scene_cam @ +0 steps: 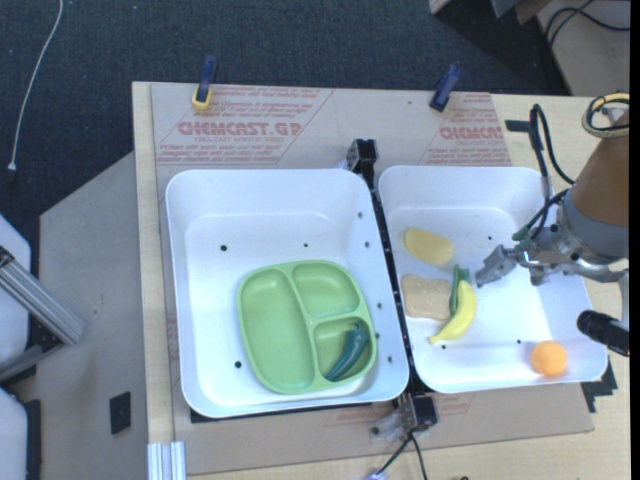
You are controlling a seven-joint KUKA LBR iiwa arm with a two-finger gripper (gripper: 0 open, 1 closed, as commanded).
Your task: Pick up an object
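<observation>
Two shallow white bins sit side by side on the bench, and the black clip point(363, 154) at the top of their shared seam is our marker. Below and to the left of that clip lies the left bin point(200, 268), the larger showing, and it carries a green divided plate point(285, 328) with three compartments; in the small lower-right compartment rests a dark green pepper-like piece point(347, 353), leaning across toward the plate's rim. Below and to the right of the clip is the right bin point(520, 193), where the loose pieces are: a pale tan slab point(425, 296) lying flat nearest the seam, a yellow banana point(459, 315) with a green stem overlapping the slab's right edge, a soft yellow lump point(429, 246) just above them and closer to the clip, and a small orange ball point(549, 358) well off at the bin's lower right corner. The arm comes in over this bin from the right, and its gripper point(494, 267) hangs just right of the banana's stem end, touching nothing that can be made out; whether the fingers are apart or together cannot be told from this angle. Under both bins is a sheet of brown cardboard point(250, 128) with red lettering, pinned above the clip by a yellow-and-blue clamp point(204, 85) to the left and a blue clamp point(445, 87) to the right. Beyond it, dark carpet point(150, 18).
</observation>
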